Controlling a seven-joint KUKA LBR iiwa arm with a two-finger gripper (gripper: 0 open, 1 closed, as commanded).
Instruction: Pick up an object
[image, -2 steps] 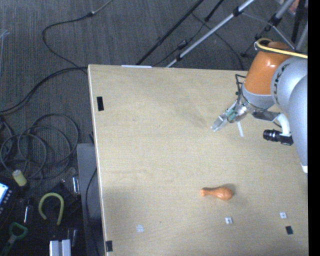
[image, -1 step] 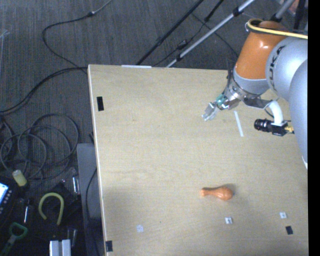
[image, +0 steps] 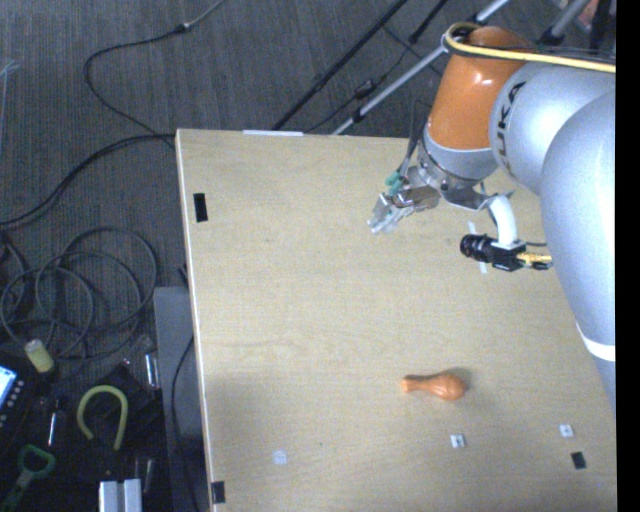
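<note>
Camera view: arm over a bare wooden board, orange pear-shaped object lying apart from it.

From the upper right of the frame the grey arm (image: 560, 150) reaches in, and its gripper (image: 385, 215) hangs above the board (image: 300, 300) in the upper middle; whether it is wide or narrow I cannot tell, and nothing shows held in it. Lower down, right of centre, the orange object (image: 436, 385) rests on its side, well apart from the gripper. Cables (image: 80, 280) lie on the floor at left.

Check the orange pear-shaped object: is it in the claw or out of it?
Out of it. The orange object lies on its side on the light wooden surface, low in the view, well apart from the claw, which hangs farther up.
</note>
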